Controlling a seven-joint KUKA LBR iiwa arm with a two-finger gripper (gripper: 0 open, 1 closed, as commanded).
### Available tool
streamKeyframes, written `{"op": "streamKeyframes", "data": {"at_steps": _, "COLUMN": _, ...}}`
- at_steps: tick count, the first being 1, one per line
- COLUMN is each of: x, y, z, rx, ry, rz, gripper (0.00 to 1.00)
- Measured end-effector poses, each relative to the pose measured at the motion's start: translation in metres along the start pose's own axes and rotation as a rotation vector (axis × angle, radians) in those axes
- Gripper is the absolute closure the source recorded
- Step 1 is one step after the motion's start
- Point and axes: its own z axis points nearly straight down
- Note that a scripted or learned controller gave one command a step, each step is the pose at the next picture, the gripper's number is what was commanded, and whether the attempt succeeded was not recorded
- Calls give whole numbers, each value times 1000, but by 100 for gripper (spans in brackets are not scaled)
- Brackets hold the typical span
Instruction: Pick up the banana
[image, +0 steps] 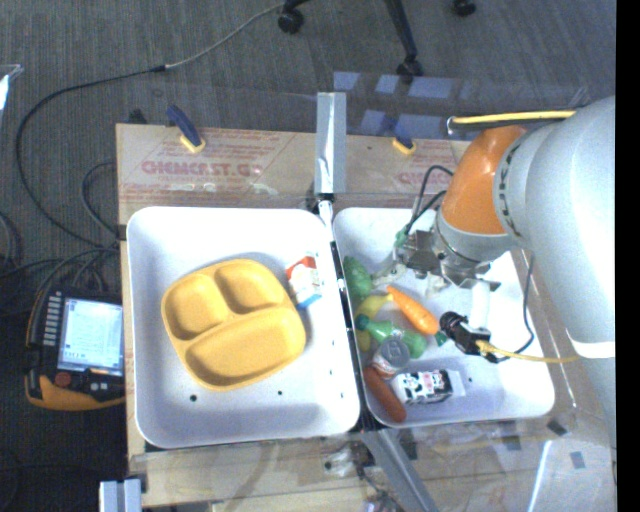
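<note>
The banana (372, 303) lies in the right bin (520, 400), between a green toy and the carrot (414, 310). The gripper (425, 262) hovers near; its jaw state cannot be told. It should descend straight, avoiding the carrot.

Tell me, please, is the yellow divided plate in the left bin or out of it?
In: the yellow plate lies flat inside the left bin.
</note>
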Motion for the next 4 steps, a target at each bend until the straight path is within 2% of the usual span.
{"op": "streamKeyframes", "data": {"at_steps": 1, "x": -20, "y": -68, "z": 9, "rx": -1, "ry": 4, "rz": 137, "gripper": 0}}
{"op": "streamKeyframes", "data": {"at_steps": 2, "x": -66, "y": -25, "z": -85, "rx": 16, "ry": 0, "rz": 206, "gripper": 0}}
{"op": "streamKeyframes", "data": {"at_steps": 3, "x": -74, "y": 31, "z": -107, "rx": 16, "ry": -4, "rz": 514, "gripper": 0}}
{"op": "streamKeyframes", "data": {"at_steps": 4, "x": -93, "y": 72, "z": -178, "rx": 15, "ry": -3, "rz": 505, "gripper": 0}}
